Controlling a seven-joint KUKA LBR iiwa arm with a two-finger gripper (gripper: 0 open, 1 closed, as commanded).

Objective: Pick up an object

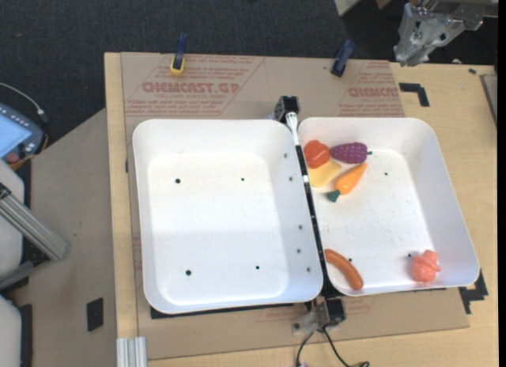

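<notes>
The right bin (449,191) holds several toy foods. Near its upper left corner a red pepper (316,153), a purple bunch of grapes (349,152), a yellow piece (322,174) and an orange carrot (349,179) lie bunched together and touching. An orange-brown sausage (344,269) lies at the front left, by the rim. A pink fruit (425,266) sits in the front right corner. My gripper (413,43) hangs high at the top right, beyond the bin's far edge, well away from every object and with nothing in it.
The left bin (158,223) adjoins the right one along a black centre hinge (302,191). Blue clamps (179,55) (343,57) grip the cardboard base at the back. A cable trails off the front edge (320,334).
</notes>
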